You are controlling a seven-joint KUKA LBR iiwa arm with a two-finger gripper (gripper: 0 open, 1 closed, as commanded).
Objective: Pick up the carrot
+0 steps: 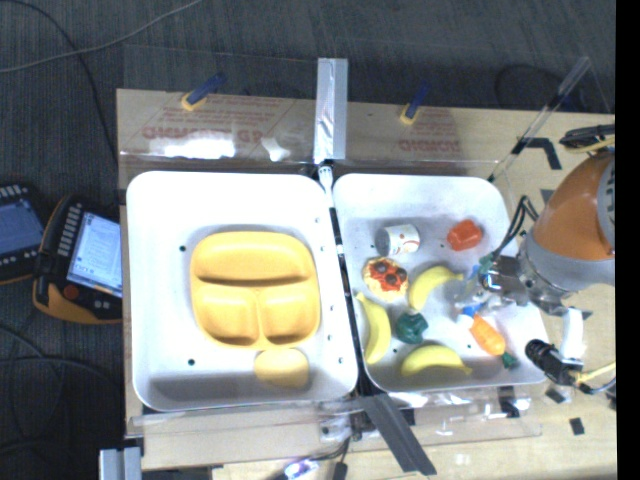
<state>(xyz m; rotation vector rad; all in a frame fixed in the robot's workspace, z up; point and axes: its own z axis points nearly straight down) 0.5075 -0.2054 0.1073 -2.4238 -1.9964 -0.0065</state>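
Smooth tapered orange carrot (488,336) in right white bin (350,268), jaws (487,290) just above, grip state unclear

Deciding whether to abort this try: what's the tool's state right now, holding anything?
Tool: just above the carrot in the right bin; open or shut cannot be told, and no hold on the carrot is visible.
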